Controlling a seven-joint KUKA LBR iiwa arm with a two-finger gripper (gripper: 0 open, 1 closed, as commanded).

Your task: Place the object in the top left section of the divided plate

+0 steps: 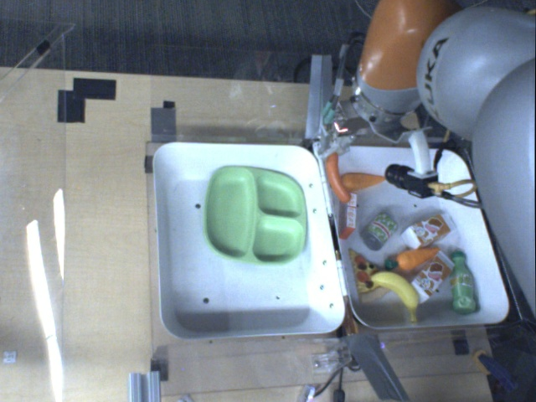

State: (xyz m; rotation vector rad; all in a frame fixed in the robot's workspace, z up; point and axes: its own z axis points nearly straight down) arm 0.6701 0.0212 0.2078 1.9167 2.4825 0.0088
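Green plastic forms the divided plate (230,212), which lies flat near the centre of the left bin (176,291). One large section takes up its left side and two smaller sections its right. Both bins sit side by side on the pale wooden desk (84,224).

The arm (486,57) enters from the right, with its orange band (402,23) above the wrist. The gripper (335,136) is positioned over the top left corner of the right bin (477,224), close to the wall shared with the left bin. Whether the gripper is open or closed cannot be told from this view.

All loose objects lie in the right bin:
- A red-orange sausage (337,178) runs along the bin's left wall. Its upper end lies just below the gripper, and contact between the two cannot be confirmed.
- A carrot (364,180) lies just beside the sausage, pointing right.
- A small can (381,229) rests near the bin's centre.
- A second carrot (414,260) lies between two printed packets (431,224).
- A banana (395,287) lies at the lower edge.
- A green bottle (461,283) lies near the lower right corner.

The sausage is the object nearest the gripper, and it is well apart from the divided plate.
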